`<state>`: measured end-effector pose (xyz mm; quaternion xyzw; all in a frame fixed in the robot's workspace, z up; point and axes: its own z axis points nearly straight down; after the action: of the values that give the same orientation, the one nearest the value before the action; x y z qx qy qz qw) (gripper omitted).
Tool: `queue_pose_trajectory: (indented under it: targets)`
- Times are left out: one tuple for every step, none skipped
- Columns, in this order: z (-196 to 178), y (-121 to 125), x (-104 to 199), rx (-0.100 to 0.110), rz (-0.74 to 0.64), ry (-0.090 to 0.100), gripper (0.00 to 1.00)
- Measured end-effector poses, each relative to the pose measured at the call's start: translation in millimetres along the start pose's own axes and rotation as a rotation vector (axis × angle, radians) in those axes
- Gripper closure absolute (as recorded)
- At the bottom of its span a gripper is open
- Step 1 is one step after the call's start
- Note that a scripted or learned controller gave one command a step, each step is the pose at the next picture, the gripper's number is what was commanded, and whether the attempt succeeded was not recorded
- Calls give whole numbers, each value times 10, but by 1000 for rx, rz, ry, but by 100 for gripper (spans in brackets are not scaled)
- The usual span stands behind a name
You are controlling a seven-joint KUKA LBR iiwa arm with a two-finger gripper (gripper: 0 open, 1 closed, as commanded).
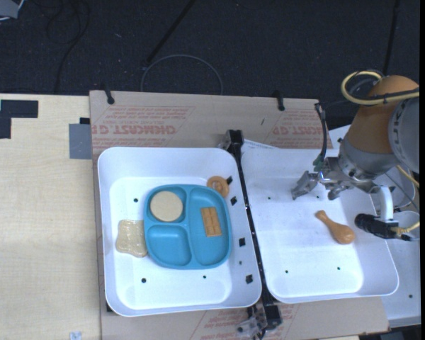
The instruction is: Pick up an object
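- In the right bin (297, 275), toward its 3 o'clock side, lies a small tan drumstick-shaped piece (336, 227), its thin end pointing to about 10 o'clock and its rounded end to about 4 o'clock.
- The gripper (319, 184) sits over the same bin at roughly 1 o'clock from the bin's middle, and at about 11 o'clock from the drumstick-shaped piece, near it but apart.
- Its jaws stand spread and released, with nothing between the fingers; one finger (302, 187) angles out toward 8 o'clock.
- The arm (380, 129), grey with an orange band, reaches in from 3 o'clock; a yellowish cable loop (360, 82) sits at its 12 o'clock side.
- A dark bracket-like part (377, 224) hangs off the wrist at the bin's 3 o'clock rim, just beside the rounded end of the drumstick-shaped piece.
- In the left bin (120, 190) rests a blue divided tray (173, 245), filling much of the middle.
- A round tan disc (166, 205) lies in the tray's 10 o'clock compartment.
- An orange rectangular cracker-like piece (211, 222) lies in the tray's 3 o'clock compartment.
- The tray's 6 o'clock compartment holds nothing.
- A pale toast-like slice (131, 237) lies on the bin floor at the tray's 9 o'clock edge, touching it.
- A small ring-shaped brown piece (217, 185) lies on the bin floor at the tray's 1 o'clock corner, just beside it.
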<state>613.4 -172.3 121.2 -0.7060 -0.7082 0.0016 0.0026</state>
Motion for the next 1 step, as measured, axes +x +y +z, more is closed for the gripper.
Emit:
queue_pose_trajectory:
  targets:
    - [358, -3, 15, 0, 1, 0, 0]
